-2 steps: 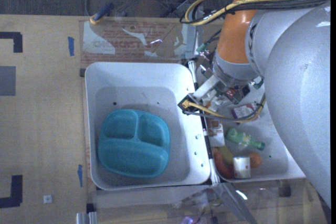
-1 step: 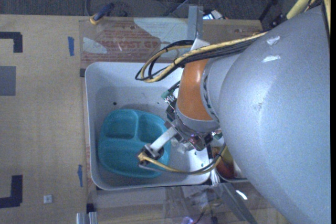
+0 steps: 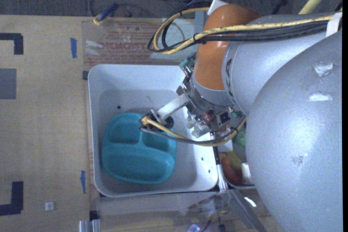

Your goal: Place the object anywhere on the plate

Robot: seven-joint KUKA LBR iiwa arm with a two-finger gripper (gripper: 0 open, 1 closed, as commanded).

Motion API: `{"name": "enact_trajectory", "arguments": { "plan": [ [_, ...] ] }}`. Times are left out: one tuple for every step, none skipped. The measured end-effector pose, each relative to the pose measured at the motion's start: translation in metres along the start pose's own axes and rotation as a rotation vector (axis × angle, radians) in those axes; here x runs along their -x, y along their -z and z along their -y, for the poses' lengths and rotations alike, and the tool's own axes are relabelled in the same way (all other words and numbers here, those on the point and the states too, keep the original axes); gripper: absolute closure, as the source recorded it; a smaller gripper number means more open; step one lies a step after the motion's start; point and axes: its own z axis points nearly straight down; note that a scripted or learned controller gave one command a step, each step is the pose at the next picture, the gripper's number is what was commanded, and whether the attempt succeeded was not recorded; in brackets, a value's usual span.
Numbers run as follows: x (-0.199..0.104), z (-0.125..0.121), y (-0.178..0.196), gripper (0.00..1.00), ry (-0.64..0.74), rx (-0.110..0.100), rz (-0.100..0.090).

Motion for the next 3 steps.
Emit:
{"name": "enact_trajectory", "arguments": {
  "plan": [
    [-0.015, 0.085, -0.071, 1.0, 0.115, -0.001, 0.003],
    [0.008, 0.033, -0.025, 1.0, 0.384, -0.001, 0.003],
    [-0.015, 0.085, -0.057, 1.0, 0.495, -0.004, 0.005]
  ]
}}
